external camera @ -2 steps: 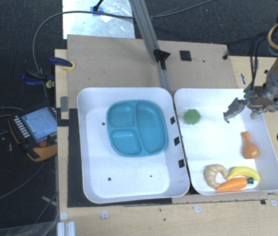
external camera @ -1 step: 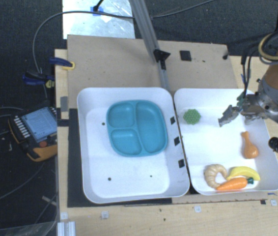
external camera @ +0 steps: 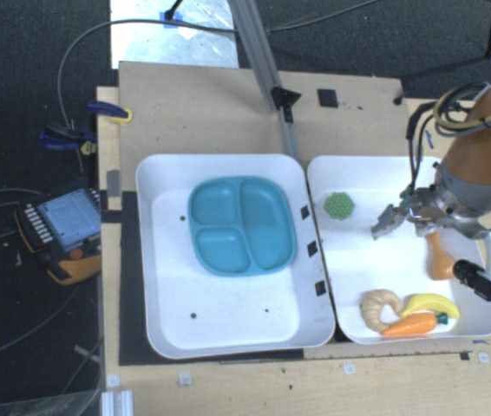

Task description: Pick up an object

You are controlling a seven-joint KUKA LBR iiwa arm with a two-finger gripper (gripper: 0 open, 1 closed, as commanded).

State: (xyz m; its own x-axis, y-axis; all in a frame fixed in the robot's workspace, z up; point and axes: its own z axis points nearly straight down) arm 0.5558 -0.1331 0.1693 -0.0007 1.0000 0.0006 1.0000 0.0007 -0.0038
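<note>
Dark carpet surrounds a tan bench (external camera: 228, 102) that bears two shallow white bins side by side.

Left bin (external camera: 228, 319): holds a blue divided plate (external camera: 242, 224) with three compartments, lying toward the bin's far edge.

Right bin (external camera: 358, 267): holds every loose item.
- Green bumpy ball (external camera: 339, 204), near the far-left corner, well apart from the rest.
- Orange carrot (external camera: 410, 324), at the near edge. Long axis runs roughly along that edge, slightly tilted; the green stem end points toward the right edge, the tapered tip toward the left.
- Yellow banana (external camera: 431, 303), just beyond the carrot and touching it. Long axis also left to right, with the curve bowed toward the far edge.
- Tan curved piece (external camera: 378, 305), resembling a croissant, at the carrot's left end and touching it.
- Orange object (external camera: 439, 258), near the right edge, partly behind the arm. Long axis appears to run from far edge to near edge; its form cannot be made out fully.

Arm (external camera: 488, 163): grey with an orange upper section, over the bin's right side.

Gripper (external camera: 386, 224): over bare bin floor between the ball and the orange object, pointing toward the left edge. Fingers appear slightly parted, with nothing between them.
</note>
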